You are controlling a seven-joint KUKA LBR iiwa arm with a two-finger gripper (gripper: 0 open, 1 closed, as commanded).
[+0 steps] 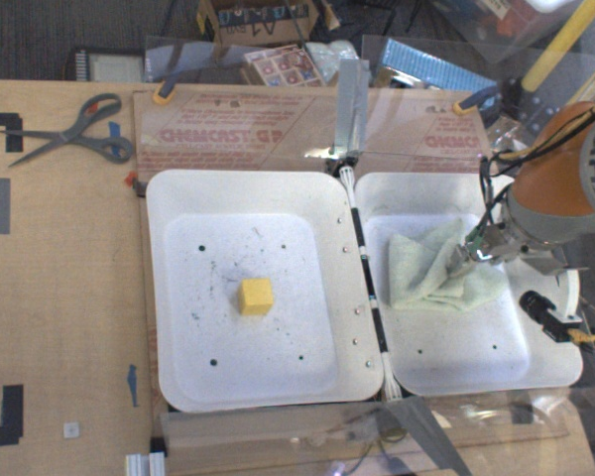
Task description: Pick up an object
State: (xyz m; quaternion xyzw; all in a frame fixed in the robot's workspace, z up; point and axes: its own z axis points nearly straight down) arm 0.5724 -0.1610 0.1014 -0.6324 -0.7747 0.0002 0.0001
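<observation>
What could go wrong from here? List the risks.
1. The gripper is down on the crumpled cloth in the right bin; a soft fold may slip free on lifting.
2. The cloth could drag against the divider between the bins.
3. The yellow cube sits far off in the left bin, so a miss here leaves a long move.

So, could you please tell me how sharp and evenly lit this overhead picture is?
In the camera view, light is soft and even; the yellow block casts little shadow in the left bin. The scissors look sharp; the pincer, at the pale cloth, is smeared.
</observation>
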